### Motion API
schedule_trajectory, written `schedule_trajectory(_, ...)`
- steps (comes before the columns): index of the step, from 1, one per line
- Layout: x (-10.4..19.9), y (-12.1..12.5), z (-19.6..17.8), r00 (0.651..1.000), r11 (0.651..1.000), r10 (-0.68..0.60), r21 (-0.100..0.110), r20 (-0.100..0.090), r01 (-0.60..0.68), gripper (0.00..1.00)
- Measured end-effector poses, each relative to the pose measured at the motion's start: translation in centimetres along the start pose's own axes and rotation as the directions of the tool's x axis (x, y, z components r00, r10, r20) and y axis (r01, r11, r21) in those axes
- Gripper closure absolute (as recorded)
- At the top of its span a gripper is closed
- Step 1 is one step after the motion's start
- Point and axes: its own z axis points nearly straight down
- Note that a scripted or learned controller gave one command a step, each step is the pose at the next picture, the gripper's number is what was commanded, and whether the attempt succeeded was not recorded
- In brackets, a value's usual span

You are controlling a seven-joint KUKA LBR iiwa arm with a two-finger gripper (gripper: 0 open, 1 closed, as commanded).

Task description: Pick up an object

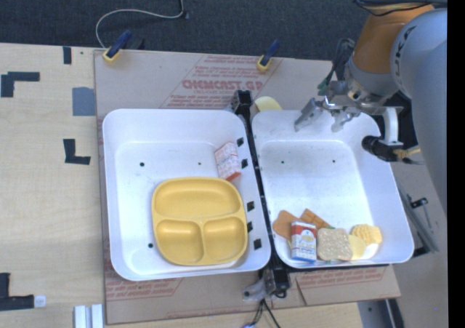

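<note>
Starting at the near edge of the right bin (pixel 378 196), a cluster of food pieces lies along its front wall: a small red-and-white carton (pixel 303 240), a slice of bread (pixel 334 244) touching it, a pale yellow ridged piece (pixel 365 238) toward the near right corner, and orange crackers (pixel 296 219) just behind the carton. Across the divider, the left bin (pixel 123 174) carries a yellow divided tray (pixel 200 221) at its near side and a small red-and-white packet (pixel 227 160) against its right wall.

Farther back, the gripper (pixel 325 117) hangs over the far edge of the right bin, its two fingers spread apart with nothing between them. The grey arm (pixel 429 72) enters from the right, orange band (pixel 381 36) above the wrist, tool pointing down and slightly leftward.

No pick looks begun; this reads as the approach step. The next move likely calls for travelling toward the near cluster, lining up over one piece, and descending with the claw open.
</note>
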Motion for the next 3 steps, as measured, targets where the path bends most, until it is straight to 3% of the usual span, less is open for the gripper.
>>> schedule_trajectory(1,-7.4,0.1,-5.3,1.000,1.000,-0.001,-0.007,0.001,0.001,0.00)
schedule_trajectory(2,0.4,-3.8,0.9,1.000,1.000,-0.010,0.007,-0.008,0.010,0.00)
schedule_trajectory(3,5.4,0.1,8.3,1.000,1.000,-0.014,0.003,0.004,0.014,0.00)
